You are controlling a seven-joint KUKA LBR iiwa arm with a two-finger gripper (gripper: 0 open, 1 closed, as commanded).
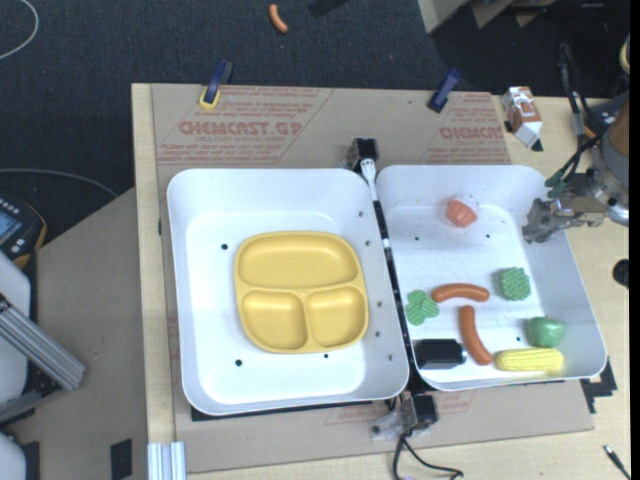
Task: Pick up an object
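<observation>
The pink toy point(461, 211) lies in the right bin point(575, 268), apart from the gripper point(540, 220) at that bin's right rim, grip unclear. Nearby lie sausages point(462, 293) and corn point(529, 360). The left bin point(190, 268) holds a yellow tray point(299, 290).

Counter point(300, 118) w/ printed cardboard top carries 2 white bins side by side: left bin point(200, 268), right bin point(570, 268).
</observation>
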